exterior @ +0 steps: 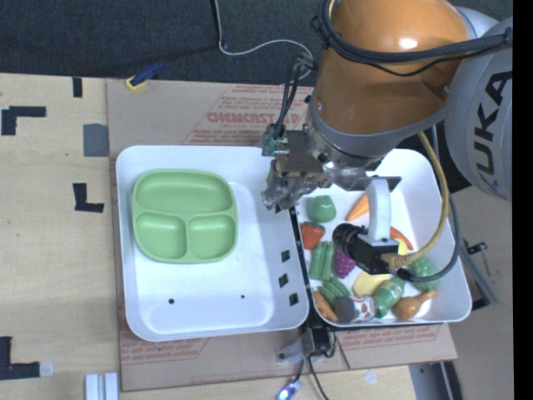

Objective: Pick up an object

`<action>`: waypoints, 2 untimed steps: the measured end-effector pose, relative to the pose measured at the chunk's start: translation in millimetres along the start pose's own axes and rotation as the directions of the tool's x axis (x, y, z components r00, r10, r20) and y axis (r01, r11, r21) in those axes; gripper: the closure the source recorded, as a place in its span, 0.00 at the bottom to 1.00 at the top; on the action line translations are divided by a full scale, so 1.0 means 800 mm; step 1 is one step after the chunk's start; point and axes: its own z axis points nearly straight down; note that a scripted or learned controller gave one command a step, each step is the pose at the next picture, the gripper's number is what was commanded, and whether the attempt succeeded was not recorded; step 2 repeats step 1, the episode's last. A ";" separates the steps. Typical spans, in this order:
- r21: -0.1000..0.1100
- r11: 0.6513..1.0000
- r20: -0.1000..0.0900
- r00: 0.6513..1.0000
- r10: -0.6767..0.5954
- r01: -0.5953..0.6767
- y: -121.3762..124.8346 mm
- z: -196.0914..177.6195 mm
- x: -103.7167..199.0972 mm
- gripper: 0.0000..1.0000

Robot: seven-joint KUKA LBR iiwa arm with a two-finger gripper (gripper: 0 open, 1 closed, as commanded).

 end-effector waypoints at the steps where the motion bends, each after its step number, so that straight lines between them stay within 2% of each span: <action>1: -0.005 1.000 0.000 1.000 0.007 -0.007 0.000 -0.048 -0.066 1.00; 2: -0.005 1.000 0.000 1.000 0.007 -0.007 0.000 -0.048 -0.066 1.00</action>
